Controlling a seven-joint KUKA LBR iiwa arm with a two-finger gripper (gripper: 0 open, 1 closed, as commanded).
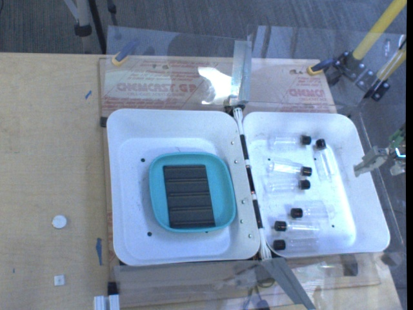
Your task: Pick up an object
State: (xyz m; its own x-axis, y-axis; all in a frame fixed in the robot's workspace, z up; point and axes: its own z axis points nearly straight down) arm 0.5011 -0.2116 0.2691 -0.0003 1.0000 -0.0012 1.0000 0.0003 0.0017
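The camera view looks down on two shallow white plastic bins, side by side at the centre of the frame on a pale wooden bench.

The left bin holds a teal rounded-square tray lying flat, with a dark ribbed rectangular insert seated in its well. It is probably there as one large, easy target.

The right bin holds the likelier task things: a scatter of small clear plastic vials with black caps. They lie on their sides at mixed angles, from the bin's upper middle down to its lower left corner. Several are close together, and their glassy bodies barely stand out from the white floor. The bin's raised rim keeps them from rolling out.

At the right edge of the frame, just outside the right bin's rim, a small grey pointed shape is probably the gripper. It is too small and blurred to be sure, and I cannot tell whether it is released or clenched. Nothing is seen held in it, and it is apart from every vial, so the pick looks not yet begun.

Behind the bins lies a clear sheet with red print.
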